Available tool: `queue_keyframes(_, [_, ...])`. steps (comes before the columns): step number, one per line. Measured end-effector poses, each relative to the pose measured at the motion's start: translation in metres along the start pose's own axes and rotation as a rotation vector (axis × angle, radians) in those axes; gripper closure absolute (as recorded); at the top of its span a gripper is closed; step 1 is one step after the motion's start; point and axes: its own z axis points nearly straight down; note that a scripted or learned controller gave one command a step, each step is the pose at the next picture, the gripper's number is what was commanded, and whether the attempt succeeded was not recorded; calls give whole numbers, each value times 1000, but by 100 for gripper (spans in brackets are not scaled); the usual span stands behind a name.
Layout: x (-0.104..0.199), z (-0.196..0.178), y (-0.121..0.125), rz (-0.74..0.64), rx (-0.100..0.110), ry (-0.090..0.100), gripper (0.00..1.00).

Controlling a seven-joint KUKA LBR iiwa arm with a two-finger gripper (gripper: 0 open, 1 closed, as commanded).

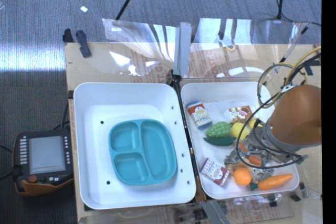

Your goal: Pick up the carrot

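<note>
The carrot, orange with a green stub at its left end, lies near the front right corner of the right bin. My gripper hangs low in that bin, just up and left of the carrot, under the orange band of the arm. The wrist and cables cover much of the gripper. An orange ball sits right below the gripper, beside the carrot's green end.
The right bin also holds a red-and-white carton, a second small carton, a snack box, a green bumpy vegetable over a dark green one, and a yellow lemon. A teal divided plate lies in the left bin.
</note>
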Motion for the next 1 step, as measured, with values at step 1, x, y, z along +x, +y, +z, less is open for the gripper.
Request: queue_keyframes(1, [-4,-10,1,-7,-3,0,100])
